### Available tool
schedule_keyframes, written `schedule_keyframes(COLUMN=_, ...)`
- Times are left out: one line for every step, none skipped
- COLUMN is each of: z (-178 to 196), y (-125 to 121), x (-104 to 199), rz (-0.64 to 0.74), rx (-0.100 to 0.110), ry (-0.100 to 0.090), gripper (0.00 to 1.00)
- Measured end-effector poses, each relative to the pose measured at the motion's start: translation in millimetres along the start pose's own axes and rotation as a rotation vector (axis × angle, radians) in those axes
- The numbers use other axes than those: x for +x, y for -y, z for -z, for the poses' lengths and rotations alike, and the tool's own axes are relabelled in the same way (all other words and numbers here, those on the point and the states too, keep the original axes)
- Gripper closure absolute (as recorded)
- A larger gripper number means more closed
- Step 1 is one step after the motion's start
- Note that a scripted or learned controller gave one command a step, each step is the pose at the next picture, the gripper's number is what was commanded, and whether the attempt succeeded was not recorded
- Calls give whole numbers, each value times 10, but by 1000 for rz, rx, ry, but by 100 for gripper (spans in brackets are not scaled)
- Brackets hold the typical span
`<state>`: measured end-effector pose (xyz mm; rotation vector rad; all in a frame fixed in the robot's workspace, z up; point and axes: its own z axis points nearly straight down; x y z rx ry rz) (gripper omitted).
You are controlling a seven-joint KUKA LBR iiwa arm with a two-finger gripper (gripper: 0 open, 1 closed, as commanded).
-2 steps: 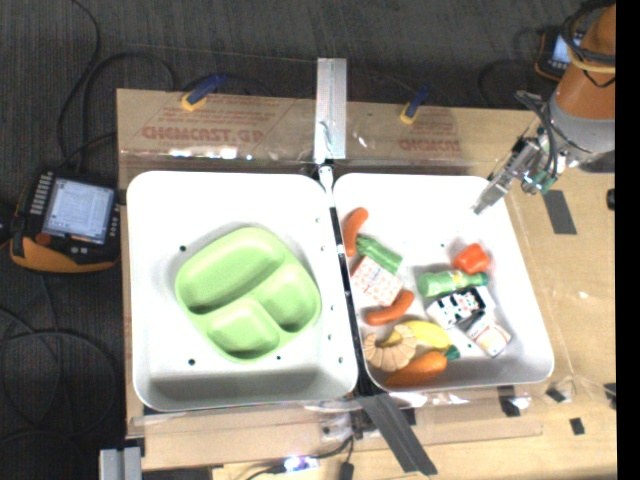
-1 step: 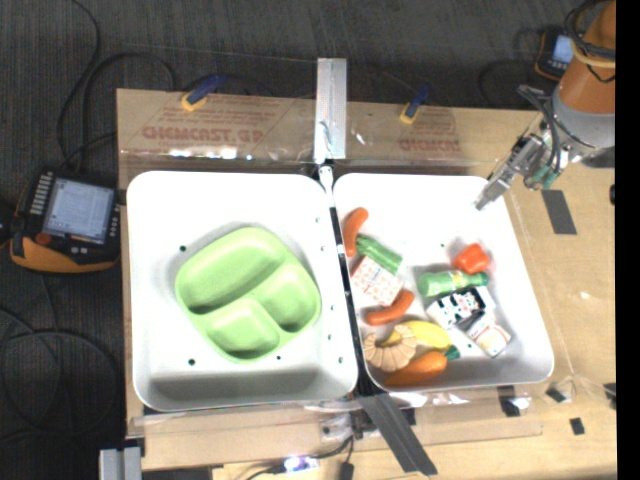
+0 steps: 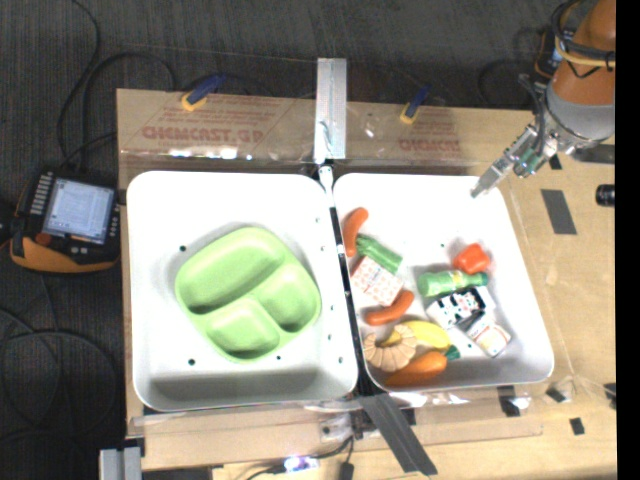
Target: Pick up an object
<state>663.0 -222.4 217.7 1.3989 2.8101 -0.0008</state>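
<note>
The right bin holds a heap of toy food along its left and near sides. In it lie an orange sausage, a green block, a red-and-white box, a red sausage, a green can, an orange-red pepper, a black-and-white box, a banana and an orange carrot. My gripper hangs over the bin's far right corner, tilted down to the left, well apart from all the objects and holding nothing.
A green divided plate lies in the left bin. A metal post stands behind the wall between the bins. A handheld controller lies off the bench at left. Bare white floor shows in the right bin's far half.
</note>
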Motion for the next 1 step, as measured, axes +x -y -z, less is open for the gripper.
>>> schedule_keyframes(z=218, y=376, x=915, rz=-109, rx=0, ry=-2, gripper=100)
